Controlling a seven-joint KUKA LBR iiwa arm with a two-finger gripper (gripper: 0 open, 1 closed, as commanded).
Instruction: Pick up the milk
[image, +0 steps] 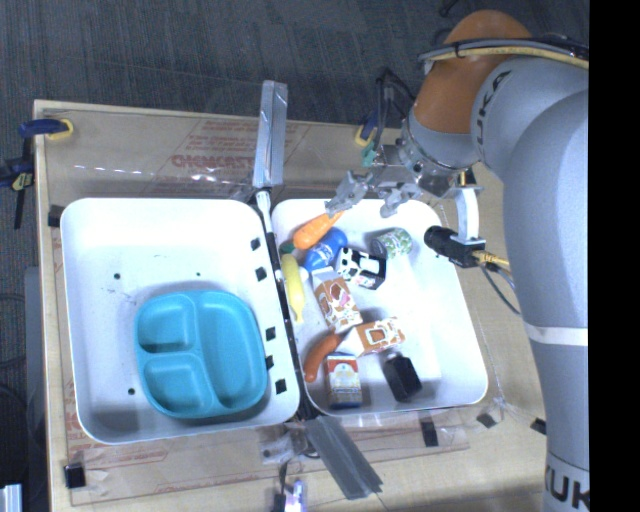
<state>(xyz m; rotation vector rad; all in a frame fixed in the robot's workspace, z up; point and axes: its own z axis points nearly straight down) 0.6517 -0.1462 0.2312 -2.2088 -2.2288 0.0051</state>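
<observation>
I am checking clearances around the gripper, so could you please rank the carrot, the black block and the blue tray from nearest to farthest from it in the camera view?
1. Carrot: far end of the right bin, just below-left of the gripper.
2. Black block: near end of the same bin.
3. Blue tray: in the left bin, farthest.

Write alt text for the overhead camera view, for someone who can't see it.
A grey robot arm reaches in from the right, its gripper open above the far end of the right bin, which holds a cow-patterned milk carton, a carrot, a banana and other small groceries. The left bin holds a blue divided plate.
</observation>
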